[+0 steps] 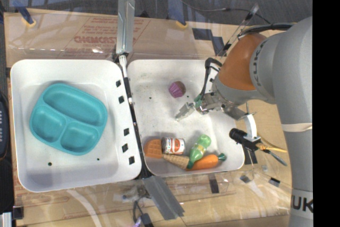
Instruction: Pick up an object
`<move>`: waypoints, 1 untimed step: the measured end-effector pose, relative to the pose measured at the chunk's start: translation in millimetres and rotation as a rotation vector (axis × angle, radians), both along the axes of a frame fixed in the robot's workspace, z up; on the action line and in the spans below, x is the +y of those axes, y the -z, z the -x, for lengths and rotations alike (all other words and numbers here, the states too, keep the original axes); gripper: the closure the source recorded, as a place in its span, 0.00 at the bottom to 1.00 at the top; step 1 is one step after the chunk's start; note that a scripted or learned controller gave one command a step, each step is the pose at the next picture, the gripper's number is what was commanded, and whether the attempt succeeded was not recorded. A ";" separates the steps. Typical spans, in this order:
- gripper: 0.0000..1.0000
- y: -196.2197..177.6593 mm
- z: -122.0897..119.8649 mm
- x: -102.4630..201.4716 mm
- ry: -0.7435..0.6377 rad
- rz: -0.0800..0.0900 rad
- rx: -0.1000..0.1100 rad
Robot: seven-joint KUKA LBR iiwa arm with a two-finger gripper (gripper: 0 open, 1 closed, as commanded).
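My gripper (184, 111) hangs over the bare middle of the right bin (154, 74), open with nothing between its fingers. A purple round object (177, 89) lies just up and left of it, apart from it. Along the bin's front wall lie an orange waffle-like piece (153, 148), a small red-and-white can (173, 145), a tan cone (176, 160), a green bottle (198, 148) and an orange carrot (208, 162). All of these sit well below the gripper.
The left bin (21, 114) holds a teal divided plate (68, 117). A grey divider bar (125, 24) stands at the back between the bins. The arm's orange band (239, 66) and grey body cover the right bin's right side.
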State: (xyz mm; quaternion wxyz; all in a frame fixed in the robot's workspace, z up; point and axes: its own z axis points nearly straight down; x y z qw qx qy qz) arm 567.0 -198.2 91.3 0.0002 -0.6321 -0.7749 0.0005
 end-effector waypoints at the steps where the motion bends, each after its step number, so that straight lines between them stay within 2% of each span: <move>1: 0.00 -4.2 -62.6 6.6 -0.078 -0.001 0.000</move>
